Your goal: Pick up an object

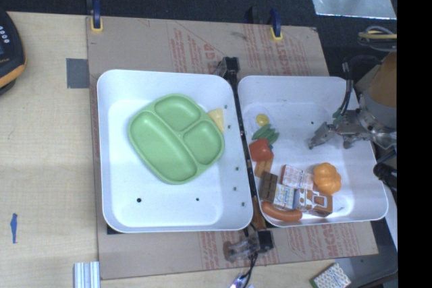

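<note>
I note the claw (318, 139) spread, gripping nothing, low over the right bin (297, 92). Beneath it: round orange fruit (327, 177); left: glossy green sectioned plate (177, 138).

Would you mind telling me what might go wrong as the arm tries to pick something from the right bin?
1. The toy foods are crowded along the right bin's near side: the carton, orange fruit and sausage touch or overlap, so a grasp may slip or drag a neighbour.
2. The gripper is over bare bin floor, apart from every item, so closing here would likely catch nothing.
</note>
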